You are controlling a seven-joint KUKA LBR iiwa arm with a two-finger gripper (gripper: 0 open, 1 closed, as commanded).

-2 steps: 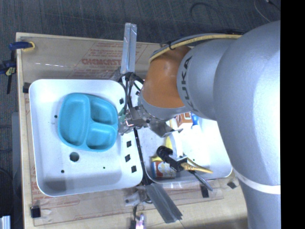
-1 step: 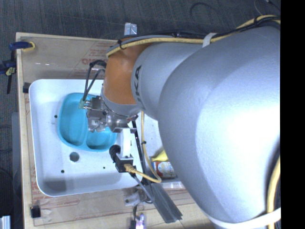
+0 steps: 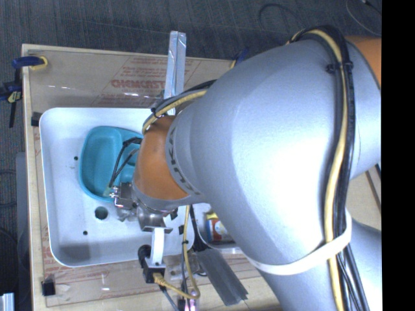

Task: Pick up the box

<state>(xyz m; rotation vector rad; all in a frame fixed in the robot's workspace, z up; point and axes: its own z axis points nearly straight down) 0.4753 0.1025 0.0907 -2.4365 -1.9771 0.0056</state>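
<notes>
Gripper (image 3: 124, 198) low over left bin (image 3: 58, 173), beside teal bowl (image 3: 100, 161); opening cannot be told. Colourful box (image 3: 215, 228) mostly hidden under arm (image 3: 259, 148), beyond that bin's right edge.

The left bin (image 3: 58, 173) is showing plain white, and the rounded bowl-like thing (image 3: 97, 164) in it is showing teal. A small round spot (image 3: 100, 214) is looking black. The arm (image 3: 272, 141) is gleaming grey with an orange band (image 3: 152, 173) (its cable (image 3: 338, 109) is showing yellow). The bench (image 3: 97, 76) is showing tan with red lettering. A small half-hidden item (image 3: 216, 229) is showing red, yellow and white.
</notes>
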